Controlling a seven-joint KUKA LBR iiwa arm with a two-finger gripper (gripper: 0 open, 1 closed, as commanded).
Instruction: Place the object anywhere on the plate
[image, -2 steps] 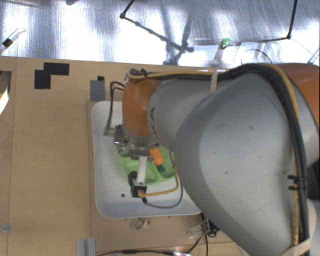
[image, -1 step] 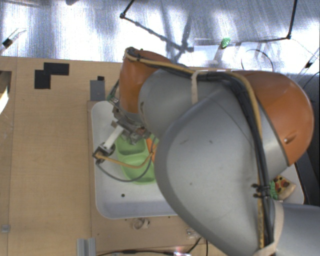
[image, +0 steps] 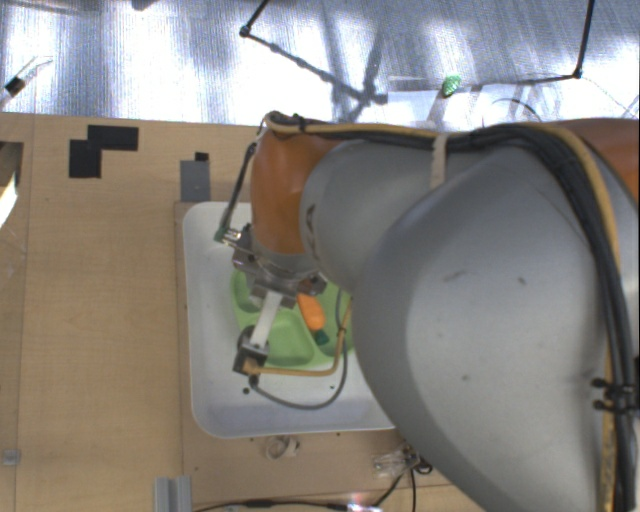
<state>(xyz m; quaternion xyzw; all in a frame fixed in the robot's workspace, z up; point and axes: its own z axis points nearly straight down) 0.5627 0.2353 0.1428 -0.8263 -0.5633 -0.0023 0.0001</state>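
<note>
Gripper (image: 288, 292): low over the green plate, under the orange wrist band; the arm's bulk hides its tip, so I cannot tell whether its grip is released or clenched.
Orange object (image: 312, 314): just beside the gripper on its right, lying on the plate, teal end pointing toward the camera.
Green plate (image: 243, 300): inside the white bin, partly covered by the wrist.
White bin (image: 205, 340): on the wooden bench (image: 90, 350).
Arm (image: 480, 300): reaches in from the right.
</note>
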